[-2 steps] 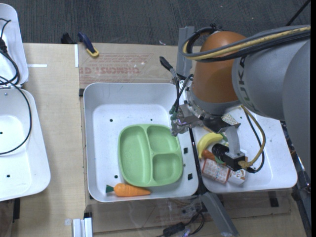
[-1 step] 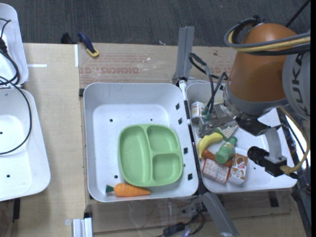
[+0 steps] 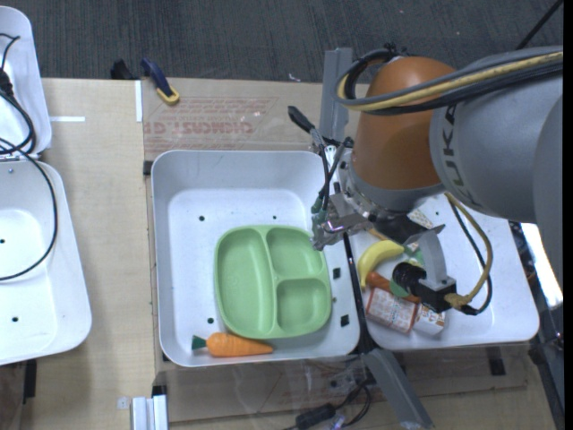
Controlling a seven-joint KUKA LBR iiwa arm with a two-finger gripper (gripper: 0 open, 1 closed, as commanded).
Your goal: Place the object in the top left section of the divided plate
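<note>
Pincer [image 3: 324, 229] is parked right over the right rim of the green divided plastic plate [image 3: 242, 285], up near that plate's top right corner. From this angle I honestly can't tell whether it's spread or pressed together, or whether it's pinching anything, because the big grey arm with the orange dome [image 3: 407, 124] crowds in over it from the plate's right.

The plate lies flat in the shallow white bin [image 3: 179, 240]. It has one long section down its left side and two smaller ones stacked on its right.

I can't say for sure which thing is "the object", so here's what's lying around:
- The orange carrot with a green stub [image 3: 238, 347] lies on its side just off the plate's bottom left corner, in the same bin. It's right up against the rim or very nearly.
- The yellow banana [image 3: 378, 256] is off to the plate's right in the second white bin [image 3: 501, 321], partly under the arm.
- The red and white printed packet [image 3: 400, 310] is also right of the plate, just below the banana.

A blue and yellow clamp [image 3: 159, 81] lies on the pale wooden worktop [image 3: 89, 141], well apart from the plate, up and to its left.
</note>
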